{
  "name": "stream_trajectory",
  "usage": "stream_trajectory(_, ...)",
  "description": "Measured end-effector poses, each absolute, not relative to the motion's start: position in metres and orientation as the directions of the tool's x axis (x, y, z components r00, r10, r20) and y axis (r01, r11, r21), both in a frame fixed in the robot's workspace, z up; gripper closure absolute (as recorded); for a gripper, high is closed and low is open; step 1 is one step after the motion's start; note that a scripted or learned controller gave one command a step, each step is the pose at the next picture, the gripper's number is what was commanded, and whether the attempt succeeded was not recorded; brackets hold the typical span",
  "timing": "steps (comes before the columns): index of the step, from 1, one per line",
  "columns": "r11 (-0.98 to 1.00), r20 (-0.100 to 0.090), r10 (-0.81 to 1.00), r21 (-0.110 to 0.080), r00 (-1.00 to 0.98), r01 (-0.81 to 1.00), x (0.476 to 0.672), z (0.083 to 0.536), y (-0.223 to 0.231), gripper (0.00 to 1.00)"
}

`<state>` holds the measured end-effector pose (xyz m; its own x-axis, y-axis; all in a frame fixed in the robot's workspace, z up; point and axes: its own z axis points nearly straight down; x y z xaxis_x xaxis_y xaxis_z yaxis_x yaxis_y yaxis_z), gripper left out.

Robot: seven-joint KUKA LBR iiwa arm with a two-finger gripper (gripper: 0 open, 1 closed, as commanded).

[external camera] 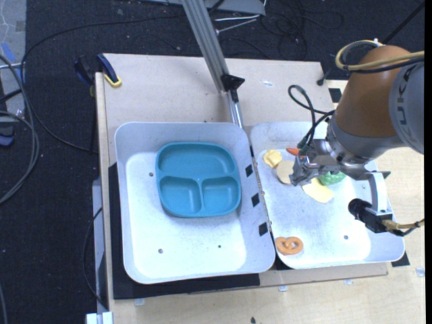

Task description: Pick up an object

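At the frame's right, the gripper (302, 172) sits low among food pieces in the right bin (351, 248); jaws' state unclear, nothing lifted yet.

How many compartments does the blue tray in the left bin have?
3. The blue tray has one long compartment along its far side and two smaller ones side by side along its near side, left and right. None seems hidden.
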<state>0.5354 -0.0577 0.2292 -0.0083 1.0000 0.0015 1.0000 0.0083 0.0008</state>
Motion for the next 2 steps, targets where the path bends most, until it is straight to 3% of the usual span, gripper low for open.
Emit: stream_trajectory(2, 0.007, 0.001, 1.000, -0.002, -0.007, 1.000, 0.530, 0.211, 0.050, 1.00)
